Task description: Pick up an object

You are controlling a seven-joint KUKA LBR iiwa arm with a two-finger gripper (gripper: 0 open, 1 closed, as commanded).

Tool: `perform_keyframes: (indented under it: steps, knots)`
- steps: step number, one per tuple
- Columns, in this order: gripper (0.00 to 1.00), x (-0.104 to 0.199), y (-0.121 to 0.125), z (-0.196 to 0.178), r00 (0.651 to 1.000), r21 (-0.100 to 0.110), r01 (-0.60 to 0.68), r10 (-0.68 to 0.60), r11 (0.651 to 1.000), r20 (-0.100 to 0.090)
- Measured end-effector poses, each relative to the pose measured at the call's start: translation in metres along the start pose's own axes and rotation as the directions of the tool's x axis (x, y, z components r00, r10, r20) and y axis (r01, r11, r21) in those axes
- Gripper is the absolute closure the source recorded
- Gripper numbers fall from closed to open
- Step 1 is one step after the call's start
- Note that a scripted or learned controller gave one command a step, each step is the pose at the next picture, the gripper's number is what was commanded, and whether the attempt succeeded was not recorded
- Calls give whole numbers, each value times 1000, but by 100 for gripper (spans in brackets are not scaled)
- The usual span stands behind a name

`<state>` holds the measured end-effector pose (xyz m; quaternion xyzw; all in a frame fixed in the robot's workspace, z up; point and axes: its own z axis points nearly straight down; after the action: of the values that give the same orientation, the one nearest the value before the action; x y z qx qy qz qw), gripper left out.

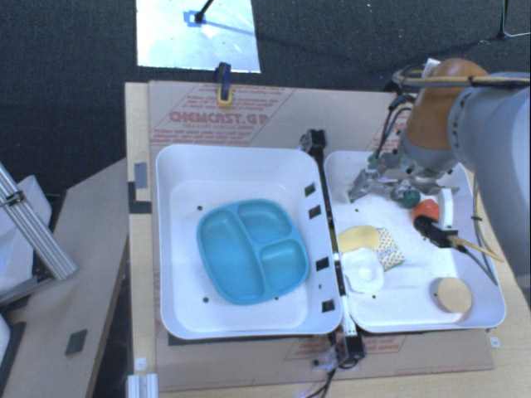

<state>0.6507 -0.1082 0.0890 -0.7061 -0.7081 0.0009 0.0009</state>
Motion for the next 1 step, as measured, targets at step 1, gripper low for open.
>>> perform_keyframes:
  steps: [1]
  knots:
    - [0, 0, 1, 4, 1000, -5, 0, 0, 1000, 1]
